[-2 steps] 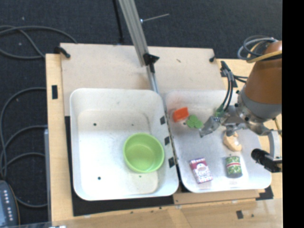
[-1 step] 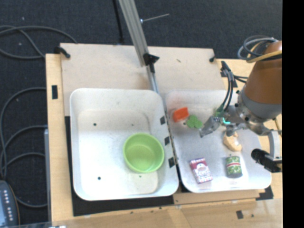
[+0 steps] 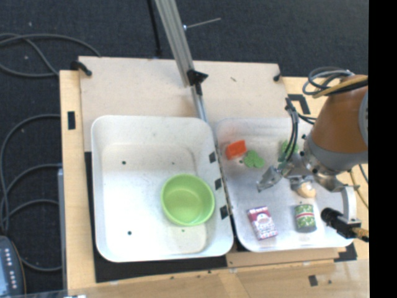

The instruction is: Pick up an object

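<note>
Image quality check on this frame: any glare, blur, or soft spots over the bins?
Camera view: even overhead light, soft shadows. The right bin washes out near its top rim, the orange block looks smeared, the tool is too soft to read, while the green bowl stays crisp.

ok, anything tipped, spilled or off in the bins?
Nothing stands out. The light green plastic bowl sits upright in the left white bin. In the right white bin, the orange block, green piece, red-and-white carton and green can lie apart, unspilled. The gripper hovers above them.
</note>
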You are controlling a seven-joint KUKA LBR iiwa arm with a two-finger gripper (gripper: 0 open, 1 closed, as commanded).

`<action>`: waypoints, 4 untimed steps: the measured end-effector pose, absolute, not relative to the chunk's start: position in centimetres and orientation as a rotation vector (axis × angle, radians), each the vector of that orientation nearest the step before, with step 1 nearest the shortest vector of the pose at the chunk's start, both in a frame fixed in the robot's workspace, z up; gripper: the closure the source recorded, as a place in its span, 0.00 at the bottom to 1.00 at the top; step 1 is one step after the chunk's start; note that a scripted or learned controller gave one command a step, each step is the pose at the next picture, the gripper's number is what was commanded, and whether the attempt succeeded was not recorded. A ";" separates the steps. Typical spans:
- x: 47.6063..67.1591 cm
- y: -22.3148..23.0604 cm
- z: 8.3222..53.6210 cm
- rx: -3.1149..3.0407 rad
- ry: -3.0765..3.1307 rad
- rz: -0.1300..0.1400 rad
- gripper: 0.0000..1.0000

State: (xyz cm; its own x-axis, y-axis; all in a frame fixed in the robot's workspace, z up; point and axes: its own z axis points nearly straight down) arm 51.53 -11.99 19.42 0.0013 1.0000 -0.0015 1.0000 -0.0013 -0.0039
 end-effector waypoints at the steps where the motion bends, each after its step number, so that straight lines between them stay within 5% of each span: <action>1: 52.4 -12.4 14.1 -2.221 -2.219 0.006 0.00; 2: 52.5 -12.5 10.1 -2.225 -2.220 -0.001 0.00; 3: 52.6 -12.6 11.1 -2.232 -2.216 -0.006 1.00; 4: 52.0 -13.2 17.1 -2.232 -2.220 -0.006 1.00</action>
